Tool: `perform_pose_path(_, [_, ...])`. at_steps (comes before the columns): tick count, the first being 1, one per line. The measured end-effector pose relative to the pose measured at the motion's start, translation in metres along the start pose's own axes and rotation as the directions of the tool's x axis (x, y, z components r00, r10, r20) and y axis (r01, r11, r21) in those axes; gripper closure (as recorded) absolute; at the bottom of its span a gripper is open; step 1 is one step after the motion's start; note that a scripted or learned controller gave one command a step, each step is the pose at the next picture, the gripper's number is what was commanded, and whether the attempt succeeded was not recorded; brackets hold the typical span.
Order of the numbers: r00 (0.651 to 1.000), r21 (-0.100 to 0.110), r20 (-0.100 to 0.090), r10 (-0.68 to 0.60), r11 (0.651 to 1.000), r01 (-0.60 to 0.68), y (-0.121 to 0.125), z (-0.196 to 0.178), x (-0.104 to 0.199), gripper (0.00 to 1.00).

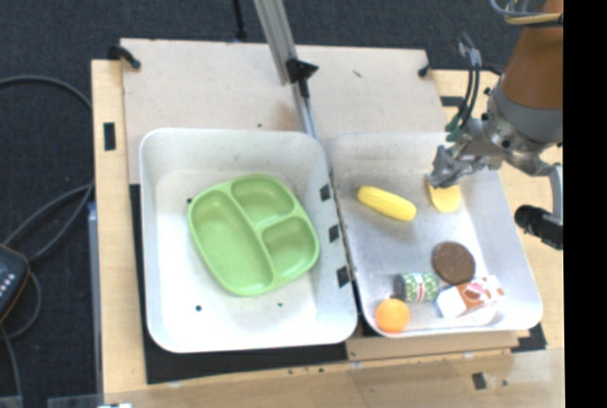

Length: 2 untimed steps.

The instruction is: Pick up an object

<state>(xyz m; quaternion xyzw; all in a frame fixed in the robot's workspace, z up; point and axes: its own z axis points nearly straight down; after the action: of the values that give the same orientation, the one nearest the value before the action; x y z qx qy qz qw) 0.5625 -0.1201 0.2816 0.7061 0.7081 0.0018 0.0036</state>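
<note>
In the right bin [493, 207] lie a yellow corn cob [386, 203], a small yellow piece [446, 198], a brown round disc [453, 261], a small green can [417, 287], an orange ball [393, 314] and a red-and-white carton [471, 298]. My gripper [444, 175] hangs at the bin's far right part, directly above the small yellow piece and touching or nearly touching its top. Its fingertips are too small and dark to make out.
The left bin [161, 169] holds a green three-compartment plate [253, 232]. A slanted metal pole [270, 8] rises from the bench behind the bins. Cables lie on the dark floor at left.
</note>
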Motion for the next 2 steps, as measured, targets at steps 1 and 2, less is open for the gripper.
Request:
perform_pose_path(1, [1.000,0.004,-0.002,-0.004,1.000,0.004,0.007,-0.002,0.053,1.00])
perform_pose_path(2, [1.000,0.006,-0.002,-0.003,1.000,0.003,0.004,0.001,0.098,1.00])
